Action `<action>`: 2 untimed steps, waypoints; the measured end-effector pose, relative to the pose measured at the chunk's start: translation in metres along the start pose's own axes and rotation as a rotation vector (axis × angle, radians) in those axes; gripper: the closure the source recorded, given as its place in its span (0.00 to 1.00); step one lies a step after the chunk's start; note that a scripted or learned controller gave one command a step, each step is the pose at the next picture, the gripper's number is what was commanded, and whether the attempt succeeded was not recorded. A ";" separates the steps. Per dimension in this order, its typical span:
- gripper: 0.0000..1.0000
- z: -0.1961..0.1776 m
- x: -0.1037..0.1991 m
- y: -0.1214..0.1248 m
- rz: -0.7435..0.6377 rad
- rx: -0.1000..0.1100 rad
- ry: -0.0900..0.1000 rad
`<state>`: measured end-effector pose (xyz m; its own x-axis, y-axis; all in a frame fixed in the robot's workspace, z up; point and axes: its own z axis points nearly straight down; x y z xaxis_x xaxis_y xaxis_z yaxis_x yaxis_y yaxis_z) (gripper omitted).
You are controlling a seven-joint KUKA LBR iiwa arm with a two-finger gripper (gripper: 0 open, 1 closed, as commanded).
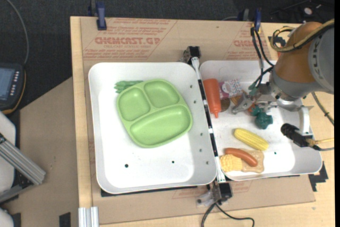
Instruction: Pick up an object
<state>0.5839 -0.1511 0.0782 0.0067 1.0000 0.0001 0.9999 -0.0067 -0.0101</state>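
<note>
White right bin (297, 165), crowded edges

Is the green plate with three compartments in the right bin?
No, the green plate lies in the left bin, while the right bin holds the carrot, corn and other small things.

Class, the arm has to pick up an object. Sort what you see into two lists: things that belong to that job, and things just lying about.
Belongs to the job:
claw
teal toy, by the claw
carrot
corn cob
hot dog
right bin

Lying about:
green divided plate in the left bin
blue clamps
</note>
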 end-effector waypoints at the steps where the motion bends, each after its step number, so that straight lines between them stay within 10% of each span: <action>1: 0.00 -0.006 0.011 -0.023 -0.005 -0.006 0.002; 2: 0.00 -0.005 -0.010 -0.104 -0.001 -0.004 0.000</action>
<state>0.4794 -0.1606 0.0842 0.0060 1.0000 0.0001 1.0000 -0.0060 -0.0061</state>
